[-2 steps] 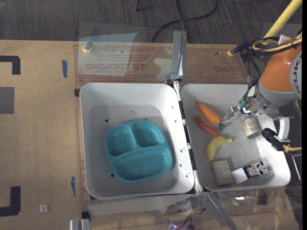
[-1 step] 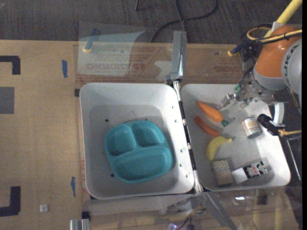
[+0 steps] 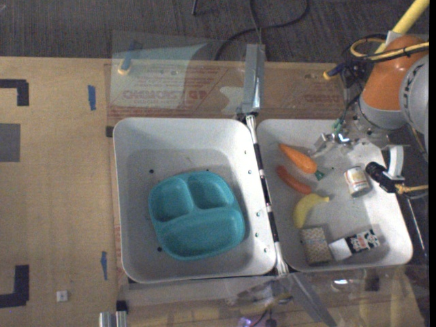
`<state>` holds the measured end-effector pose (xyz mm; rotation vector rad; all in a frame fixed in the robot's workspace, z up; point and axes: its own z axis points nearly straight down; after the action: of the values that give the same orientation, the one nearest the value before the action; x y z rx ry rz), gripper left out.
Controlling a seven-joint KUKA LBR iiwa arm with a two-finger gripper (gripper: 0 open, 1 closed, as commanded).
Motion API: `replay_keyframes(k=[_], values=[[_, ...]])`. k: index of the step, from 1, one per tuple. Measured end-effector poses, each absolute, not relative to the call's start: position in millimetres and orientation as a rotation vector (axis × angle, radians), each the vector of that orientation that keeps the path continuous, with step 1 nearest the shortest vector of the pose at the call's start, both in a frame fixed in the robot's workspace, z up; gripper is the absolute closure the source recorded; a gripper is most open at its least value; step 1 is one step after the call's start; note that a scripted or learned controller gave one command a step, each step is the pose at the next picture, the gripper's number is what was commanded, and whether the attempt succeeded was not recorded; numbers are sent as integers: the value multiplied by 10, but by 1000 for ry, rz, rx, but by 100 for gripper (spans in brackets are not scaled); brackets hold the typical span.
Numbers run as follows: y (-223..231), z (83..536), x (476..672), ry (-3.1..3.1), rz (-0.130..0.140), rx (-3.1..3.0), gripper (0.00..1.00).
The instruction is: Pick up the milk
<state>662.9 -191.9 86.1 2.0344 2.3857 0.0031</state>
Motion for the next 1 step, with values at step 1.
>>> replay_keyframes(k=[1], values=[[-1919, 861, 6629, 2386, 3, 2034, 0]])
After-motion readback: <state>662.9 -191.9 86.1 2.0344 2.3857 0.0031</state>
